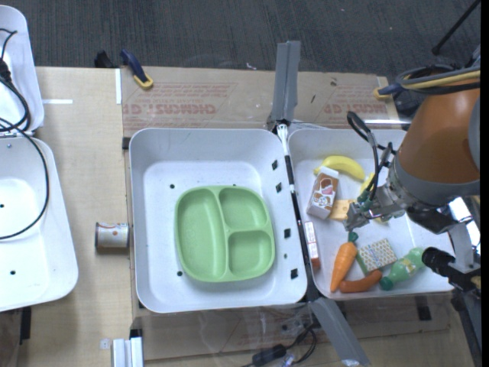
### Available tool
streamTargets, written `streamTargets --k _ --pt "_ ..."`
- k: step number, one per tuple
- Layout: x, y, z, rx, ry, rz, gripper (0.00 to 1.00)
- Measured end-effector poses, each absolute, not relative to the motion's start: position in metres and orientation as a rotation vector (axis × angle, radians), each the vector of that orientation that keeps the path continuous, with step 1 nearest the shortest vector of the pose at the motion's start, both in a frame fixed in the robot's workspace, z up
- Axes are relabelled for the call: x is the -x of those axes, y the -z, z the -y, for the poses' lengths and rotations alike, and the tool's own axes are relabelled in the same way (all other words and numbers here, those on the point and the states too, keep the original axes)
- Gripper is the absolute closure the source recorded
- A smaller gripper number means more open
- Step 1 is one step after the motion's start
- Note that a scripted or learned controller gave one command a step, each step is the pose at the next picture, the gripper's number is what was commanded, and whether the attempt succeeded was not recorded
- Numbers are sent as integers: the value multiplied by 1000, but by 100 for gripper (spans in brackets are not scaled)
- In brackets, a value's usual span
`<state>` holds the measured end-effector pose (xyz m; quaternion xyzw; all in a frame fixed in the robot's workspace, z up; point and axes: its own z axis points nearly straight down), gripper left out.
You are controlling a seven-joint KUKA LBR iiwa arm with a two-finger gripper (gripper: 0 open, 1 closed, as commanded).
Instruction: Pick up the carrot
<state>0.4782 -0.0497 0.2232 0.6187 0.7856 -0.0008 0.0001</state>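
1. Your pincer (359, 219) hangs right of the frame's centre, over the right bin (302, 155). You cannot tell from here how far it is open, nor whether it grips anything.
2. The carrot (343, 264) lies just below the pincer tip, leafy end up, slanting down-left on the bin floor.
3. Just beside it: a checkered block (377, 254) to the right, a reddish sausage (361, 284) below, and a green bottle (402, 269) further right.
4. Above the pincer: a small carton (324, 193) and a banana (343, 166).
5. In the left bin (149, 220) at mid-frame you have a green divided plate (225, 233).
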Motion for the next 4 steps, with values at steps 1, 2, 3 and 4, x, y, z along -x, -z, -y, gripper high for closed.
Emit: streamTargets --k 1,2,3,4 --pt "-478 -223 50 -1943 3 -2469 0" --pt "-477 -117 101 -1821 3 -2563 0" --pt "-481 -96 100 -2011 -10 -2404 0" --pt "-480 -104 102 -2016 -6 -2400 100"
